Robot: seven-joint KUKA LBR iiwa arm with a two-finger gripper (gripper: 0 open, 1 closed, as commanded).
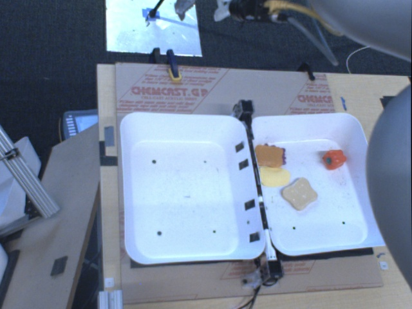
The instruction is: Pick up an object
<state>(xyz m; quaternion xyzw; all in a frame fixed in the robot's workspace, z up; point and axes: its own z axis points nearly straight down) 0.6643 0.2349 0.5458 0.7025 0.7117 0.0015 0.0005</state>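
The right bin holds several small items. An orange-brown block with a purple edge lies near its left wall. Just below that is a flat yellow piece, and a tan toast-shaped piece lies below and right of it. A small red-orange object sits toward the bin's right side. My gripper hangs at the top of the view, far beyond the bins and raised well above the bench. Its two fingers stand apart, open, with nothing between them.
The left bin sits beside the right one, joined by a black clipped divider. A shiny metal plate lies behind the bench. The grey arm covers the right edge. An aluminium bar stands at far left.
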